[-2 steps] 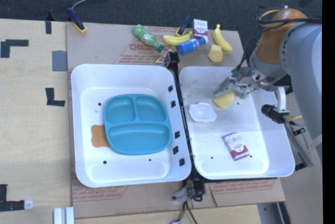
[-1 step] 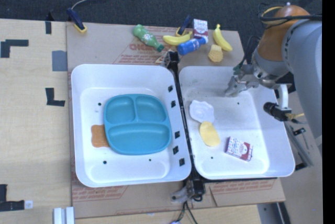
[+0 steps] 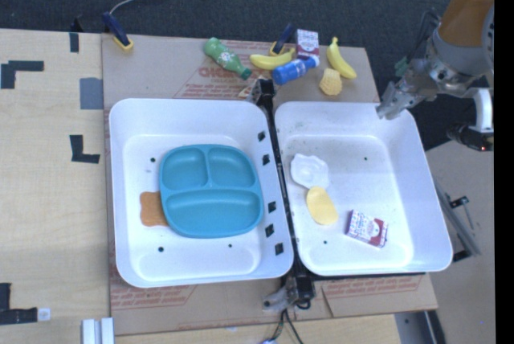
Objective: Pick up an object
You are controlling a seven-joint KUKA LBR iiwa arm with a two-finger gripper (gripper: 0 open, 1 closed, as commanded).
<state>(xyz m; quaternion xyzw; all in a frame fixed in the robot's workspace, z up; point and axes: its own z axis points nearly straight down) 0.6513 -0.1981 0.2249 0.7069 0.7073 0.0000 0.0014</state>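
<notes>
While the gripper (image 3: 391, 107) hovers at the right bin's (image 3: 418, 174) far right corner | finger gap unreadable | descend squarely over the red carton (image 3: 367, 228).

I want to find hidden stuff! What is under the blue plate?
An orange-brown flat piece pokes out from the left edge of the blue plate in the left bin. How far it reaches underneath is covered.

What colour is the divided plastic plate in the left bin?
Light blue; the divided plastic plate shows best in the camera view.
</notes>
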